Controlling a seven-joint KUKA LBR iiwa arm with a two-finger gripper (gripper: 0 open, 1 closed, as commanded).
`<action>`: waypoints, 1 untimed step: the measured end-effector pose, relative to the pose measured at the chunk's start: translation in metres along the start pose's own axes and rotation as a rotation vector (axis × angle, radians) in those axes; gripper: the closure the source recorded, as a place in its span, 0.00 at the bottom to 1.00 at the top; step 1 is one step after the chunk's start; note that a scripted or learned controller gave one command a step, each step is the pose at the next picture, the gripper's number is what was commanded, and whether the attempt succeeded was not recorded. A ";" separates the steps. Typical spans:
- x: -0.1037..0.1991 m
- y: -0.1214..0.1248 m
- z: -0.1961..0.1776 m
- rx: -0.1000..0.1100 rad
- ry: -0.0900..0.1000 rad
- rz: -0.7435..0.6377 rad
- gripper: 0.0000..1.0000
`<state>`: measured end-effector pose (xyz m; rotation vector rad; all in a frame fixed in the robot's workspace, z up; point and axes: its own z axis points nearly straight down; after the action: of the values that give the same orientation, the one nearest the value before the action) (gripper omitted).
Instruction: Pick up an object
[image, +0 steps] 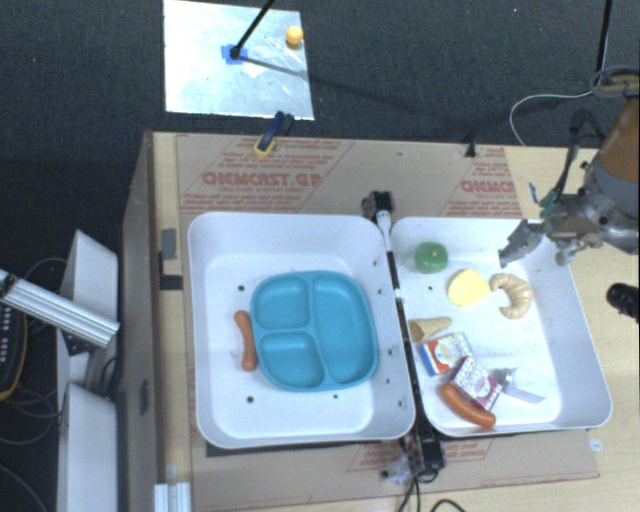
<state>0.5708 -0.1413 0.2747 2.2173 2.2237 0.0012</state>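
The end effector (541, 240) hovers over the right bin's (590, 375) far right edge — whether its fingers are apart or together, I cannot tell. Just beside it lies a croissant (514, 294), then a yellow piece (467, 288), green ball (431, 257), cone (430, 328), packets (460, 367) and a sausage (468, 405). The left bin (215, 300) holds a blue tray (312, 330) with another sausage (245, 341) alongside.

Glossy white plastic bins (300, 232), smooth blue plastic tray (312, 330), matt brown printed cardboard (330, 170) beneath
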 end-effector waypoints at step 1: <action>0.038 0.001 0.083 0.002 0.001 -0.001 0.00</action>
<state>0.5718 -0.1031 0.1917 2.2175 2.2257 0.0001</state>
